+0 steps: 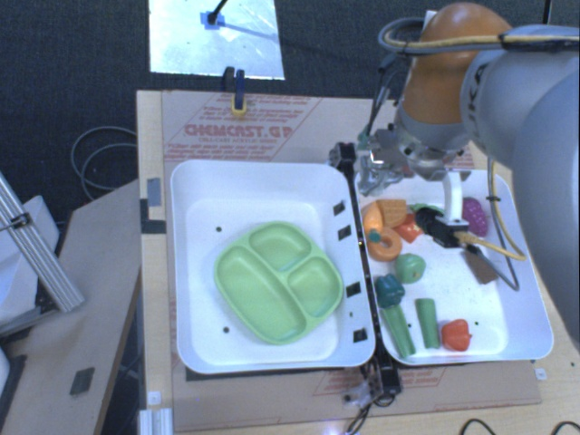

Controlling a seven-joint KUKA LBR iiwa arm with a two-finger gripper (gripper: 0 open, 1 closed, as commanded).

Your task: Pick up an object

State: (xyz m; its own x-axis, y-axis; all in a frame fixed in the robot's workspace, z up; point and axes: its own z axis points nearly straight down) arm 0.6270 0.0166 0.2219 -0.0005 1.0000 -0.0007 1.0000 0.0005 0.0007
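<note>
reaching in from the view's right, the grey arm with an orange band [449,62] carries its two-finger gripper [373,175] over the far left corner of the right-hand shallow white bin [507,311], close to the wall where the two bins meet. whether the gripper is open or closed cannot be told, since the wrist covers it from above.

the things to pick lie loose on the floor of that same bin. nearest the gripper, just below it in the view, sit an orange wedge-shaped block [394,211] and an orange plastic ring [382,242], touching or nearly touching each other, with a small red piece [408,231] beside them. a round green plastic fruit [410,266] rests nearer the camera, and a teal knobbly toy [390,290] lies against the dividing wall. a long green plastic stick [397,330] and a short green plastic cylinder [427,316] lie side by side at the near edge, with a red-orange plastic pepper [456,334] just to their right. a purple oval toy [474,214] sits toward the far right, well apart from the gripper.

the left-hand shallow white bin [204,198] holds a pale green divided plastic plate [276,281], lying flat. both bins rest on a cardboard sheet with red lettering [245,130].
</note>
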